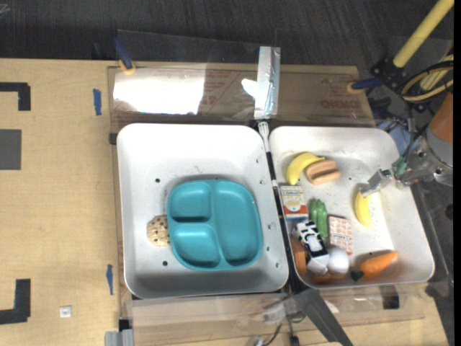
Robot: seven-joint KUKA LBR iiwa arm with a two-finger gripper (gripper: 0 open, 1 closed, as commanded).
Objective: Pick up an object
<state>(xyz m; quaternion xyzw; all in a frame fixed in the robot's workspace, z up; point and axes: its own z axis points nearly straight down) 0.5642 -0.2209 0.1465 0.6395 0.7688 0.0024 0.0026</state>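
Note:
The right bin (403,153) holds several toy foods. A yellow banana (299,166) lies against a hot dog bun (323,171) at the back. In the right part lies a small yellow fruit (364,209), and an orange carrot (377,264) rests at the front. A white egg (337,262), a black and white item (310,238), a green vegetable (318,218), a small carton (291,199) and a red-patterned packet (340,233) crowd the left front. My gripper (377,182) hangs over the bin's right side, just above and behind the small yellow fruit, with nothing visibly held.
The left bin (144,150) carries a teal divided plate (214,223) with a cookie (158,230) at its left edge. A clear panel and a metal bracket (267,83) stand behind the bins. Cables and a yellow pole (426,26) sit at the far right.

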